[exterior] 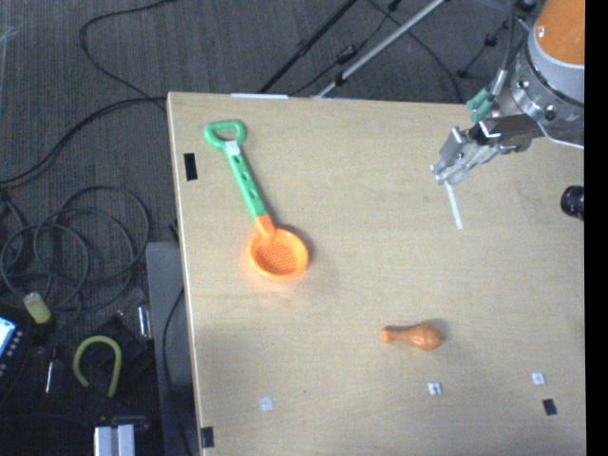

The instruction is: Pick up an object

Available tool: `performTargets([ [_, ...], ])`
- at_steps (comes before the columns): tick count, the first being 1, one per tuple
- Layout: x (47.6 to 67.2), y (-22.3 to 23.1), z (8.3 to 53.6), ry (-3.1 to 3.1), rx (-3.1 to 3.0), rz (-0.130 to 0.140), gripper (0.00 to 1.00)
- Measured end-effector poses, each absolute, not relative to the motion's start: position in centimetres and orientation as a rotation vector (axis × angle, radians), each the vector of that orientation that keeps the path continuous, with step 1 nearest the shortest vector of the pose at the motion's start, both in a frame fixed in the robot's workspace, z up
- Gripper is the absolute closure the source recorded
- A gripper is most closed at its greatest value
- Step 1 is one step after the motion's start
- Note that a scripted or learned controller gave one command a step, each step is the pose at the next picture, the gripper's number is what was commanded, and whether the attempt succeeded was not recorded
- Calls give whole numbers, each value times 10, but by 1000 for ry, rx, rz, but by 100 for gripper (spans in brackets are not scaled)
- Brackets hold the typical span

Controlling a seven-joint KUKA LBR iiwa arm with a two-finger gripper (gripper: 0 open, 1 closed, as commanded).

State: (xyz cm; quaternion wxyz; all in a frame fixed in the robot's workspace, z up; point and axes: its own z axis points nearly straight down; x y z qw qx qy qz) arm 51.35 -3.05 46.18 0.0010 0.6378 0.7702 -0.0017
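A strainer spoon with a green handle and an orange bowl [277, 253] lies flat on the left part of the tan bench top [380, 255]. A small orange gourd-shaped piece [414, 335] lies lower down, near the middle. My gripper [454, 164] hangs at the upper right, far from both objects, over bare bench. A thin white stick [456, 210] slants down just below it; I cannot tell whether it is held or lies on the bench.
A black round part [572, 200] sits at the right edge. Small white and black markers [434, 388] dot the front of the bench. The bench's left edge [180, 255] drops to a floor covered with cables [66, 245].
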Motion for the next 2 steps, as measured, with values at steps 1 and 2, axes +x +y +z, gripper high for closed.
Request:
performTargets([
  [1,514,-30,471,2418,2003,-6,100],
  [2,515,-30,480,2417,2003,-8,100],
])
